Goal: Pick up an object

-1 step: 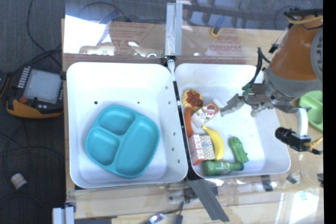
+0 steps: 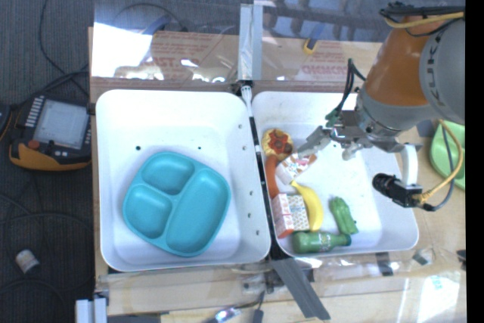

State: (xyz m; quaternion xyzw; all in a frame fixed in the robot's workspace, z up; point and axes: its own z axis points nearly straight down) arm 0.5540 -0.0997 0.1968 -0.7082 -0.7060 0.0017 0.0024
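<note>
My gripper (image 2: pixel 327 141) hangs over the right bin (image 2: pixel 393 219), near its upper left part, and its fingers are spread apart with nothing between them; the toy food lies in a group along the left side of this bin; a yellow banana (image 2: pixel 308 203) is in the middle of the group, a green bottle (image 2: pixel 321 240) lies on its side near the front wall, and a small green pickle (image 2: pixel 343 214) is just beside the banana; a red and yellow packet (image 2: pixel 277 141) is close to my fingertips; a teal divided plate (image 2: pixel 176 201) rests in the left bin (image 2: pixel 121 117)
</note>
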